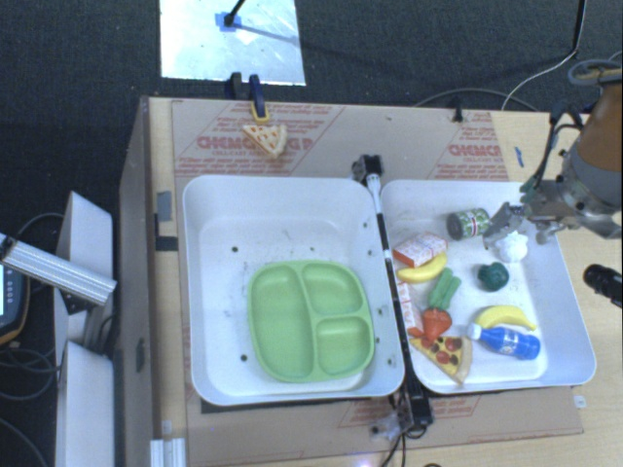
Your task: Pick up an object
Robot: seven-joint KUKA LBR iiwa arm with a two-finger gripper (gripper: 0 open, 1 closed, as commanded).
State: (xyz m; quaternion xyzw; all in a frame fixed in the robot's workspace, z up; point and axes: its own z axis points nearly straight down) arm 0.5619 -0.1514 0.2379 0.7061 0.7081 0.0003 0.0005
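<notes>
- We see a worktop (321, 129) covered in printed cardboard, standing on dark carpet, with a shiny metal sheet (232, 25) lying on the floor beyond it.
- On the worktop sit two shallow white bins side by side: the left bin (224, 222) and the right bin (560, 309).
- The gripper (508, 224) sits over the far right part of the right bin, just beside a small white object (513, 247); we cannot tell from this view whether it grips anything or how it is set.
- Nearest to it we find a small can with a green label (468, 224) lying on its side, to the gripper's left.
- Just below the white object lies a dark green lumpy toy (493, 276).
- Nearer the front of that bin we see a yellow banana-shaped toy (506, 315), and touching it a blue and white bottle (508, 342) on its side.
- Toward the bin's left wall we see a red and white box (419, 251), a second banana (422, 271) just under it, a green stick-shaped piece (445, 288), a red toy (436, 321) and a pizza slice (443, 350) at the front corner.
- The left bin holds a light green divided tray (311, 321) with three compartments.
- Beyond the bins, a small waffle-like wedge (266, 138) lies on the cardboard near a blue clamp (256, 93).
- The arm (596, 163) reaches in from the right edge.
</notes>
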